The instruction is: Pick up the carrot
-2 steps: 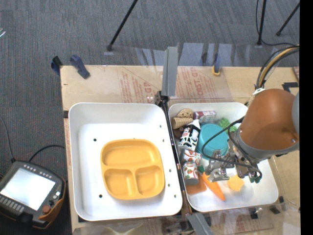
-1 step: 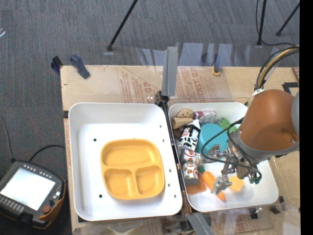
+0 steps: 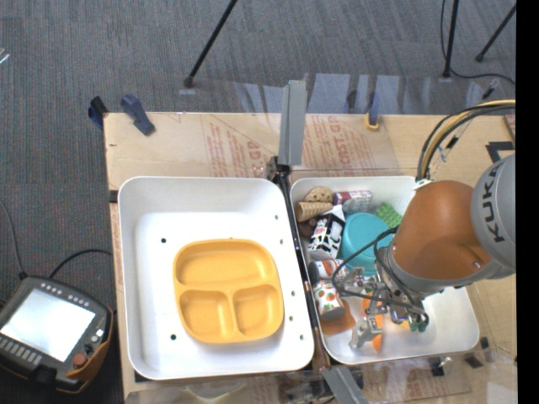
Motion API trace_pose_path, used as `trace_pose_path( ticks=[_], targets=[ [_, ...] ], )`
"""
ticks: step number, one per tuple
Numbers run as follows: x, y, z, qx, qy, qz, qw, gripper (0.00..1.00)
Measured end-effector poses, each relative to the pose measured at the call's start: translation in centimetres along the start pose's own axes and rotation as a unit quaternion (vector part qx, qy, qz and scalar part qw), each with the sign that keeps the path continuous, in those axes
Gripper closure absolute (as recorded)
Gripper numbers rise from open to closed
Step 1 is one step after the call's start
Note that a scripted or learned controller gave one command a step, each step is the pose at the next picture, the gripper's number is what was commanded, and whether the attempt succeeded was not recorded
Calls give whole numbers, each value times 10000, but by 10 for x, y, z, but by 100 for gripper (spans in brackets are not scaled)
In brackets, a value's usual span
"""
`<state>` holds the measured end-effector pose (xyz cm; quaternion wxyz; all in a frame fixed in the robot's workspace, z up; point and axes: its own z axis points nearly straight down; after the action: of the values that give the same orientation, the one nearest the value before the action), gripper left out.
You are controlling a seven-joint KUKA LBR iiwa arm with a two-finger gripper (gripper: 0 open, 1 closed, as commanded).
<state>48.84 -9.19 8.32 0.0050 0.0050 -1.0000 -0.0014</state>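
Observation:
The carrot (image 3: 376, 333) is a small orange piece near the front of the right bin (image 3: 455, 331), partly covered by the gripper's metal parts. My gripper (image 3: 387, 322) hangs low over that spot, directly over the carrot, under the arm's orange band (image 3: 438, 238). Cables and the wrist hide how the carrot sits against the gripper. A speck of green (image 3: 414, 326) shows just right of it.
The right bin's left half is crowded: a teal bowl (image 3: 362, 234), a black-and-white carton (image 3: 327, 234), a small can (image 3: 324, 297), a brown block (image 3: 337, 318), a cork-coloured piece (image 3: 317, 197) and a green item (image 3: 388, 215). A yellow divided plate (image 3: 227, 289) lies in the left bin (image 3: 143, 225).

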Motion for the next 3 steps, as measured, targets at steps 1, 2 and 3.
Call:
trace_pose_path(
  ticks=[1, 2, 3],
  targets=[
    [-3, 1, -12, 3, -33, -35, 10000, 100],
    [-3, 2, -12, 2, -29, -37, 10000, 0],
    [-3, 3, -21, 0, -31, -72, 10000, 100]
  ],
)
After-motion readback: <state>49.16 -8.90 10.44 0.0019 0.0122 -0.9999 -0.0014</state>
